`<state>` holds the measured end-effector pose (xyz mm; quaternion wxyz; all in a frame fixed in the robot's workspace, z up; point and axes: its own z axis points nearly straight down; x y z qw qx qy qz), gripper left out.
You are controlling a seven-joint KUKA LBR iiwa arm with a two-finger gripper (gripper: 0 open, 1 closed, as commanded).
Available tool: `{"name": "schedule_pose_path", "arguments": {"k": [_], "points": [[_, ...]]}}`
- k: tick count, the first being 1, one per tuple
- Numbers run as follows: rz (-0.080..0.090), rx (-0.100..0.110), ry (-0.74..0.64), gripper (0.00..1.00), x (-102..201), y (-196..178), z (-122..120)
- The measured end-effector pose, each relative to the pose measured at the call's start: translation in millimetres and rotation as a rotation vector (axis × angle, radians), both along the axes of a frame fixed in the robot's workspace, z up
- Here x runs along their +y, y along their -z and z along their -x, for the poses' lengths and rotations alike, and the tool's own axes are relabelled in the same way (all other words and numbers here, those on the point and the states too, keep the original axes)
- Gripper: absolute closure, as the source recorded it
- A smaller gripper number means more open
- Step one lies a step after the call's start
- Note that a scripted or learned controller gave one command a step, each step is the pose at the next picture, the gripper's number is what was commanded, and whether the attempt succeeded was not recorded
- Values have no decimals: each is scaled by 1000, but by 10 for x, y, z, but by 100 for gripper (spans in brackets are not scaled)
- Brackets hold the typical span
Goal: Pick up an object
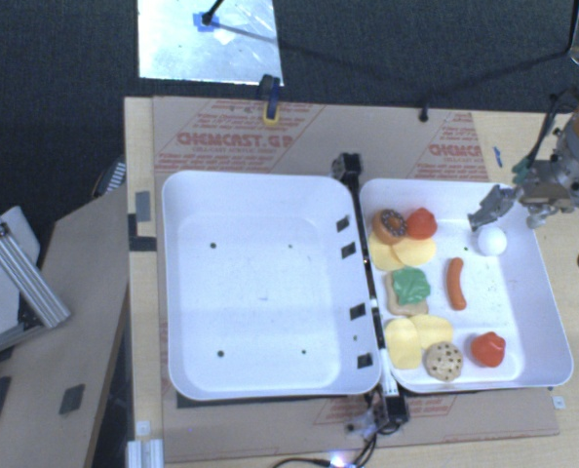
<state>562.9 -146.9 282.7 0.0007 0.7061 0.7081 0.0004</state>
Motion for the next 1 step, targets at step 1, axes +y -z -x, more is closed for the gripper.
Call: {"name": "schedule_pose_path", "arguments": {"k": [1], "points": [[-2,13,3,0,-271,1515,-178]]}}
